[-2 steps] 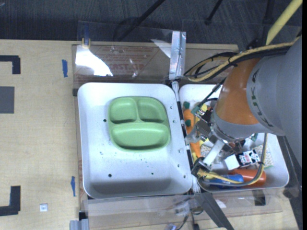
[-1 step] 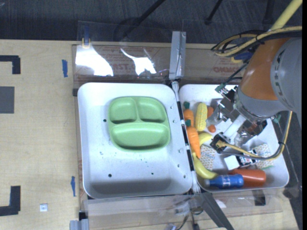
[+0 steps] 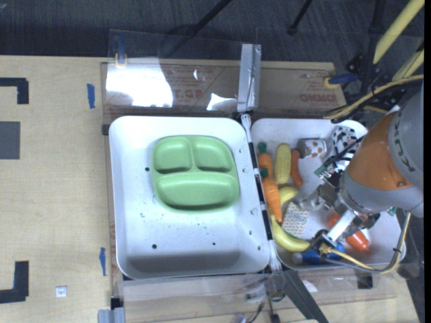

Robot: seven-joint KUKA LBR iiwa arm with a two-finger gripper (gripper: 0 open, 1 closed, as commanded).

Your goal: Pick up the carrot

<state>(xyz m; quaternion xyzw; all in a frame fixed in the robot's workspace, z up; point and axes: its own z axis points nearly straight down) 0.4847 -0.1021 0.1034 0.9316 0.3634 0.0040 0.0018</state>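
Note:
The carrot (image 3: pixel 272 197) is a long orange piece lying along the left side of the right bin (image 3: pixel 384 237), next to the wall between the bins. A second short orange piece (image 3: pixel 264 160) lies just beyond it. My gripper (image 3: pixel 322 191) hangs low over the middle of the right bin, to the right of the carrot and apart from it. The grey wrist and orange band cover the bin's right half.
Around the carrot lie a corn cob (image 3: pixel 283 163), a banana (image 3: pixel 289 238), a pale speckled piece (image 3: pixel 295 218) and a small white box (image 3: pixel 311 147). A red-orange object (image 3: pixel 359 241) sits under the wrist. The left bin (image 3: pixel 128 200) holds a green divided plate (image 3: pixel 196 172).

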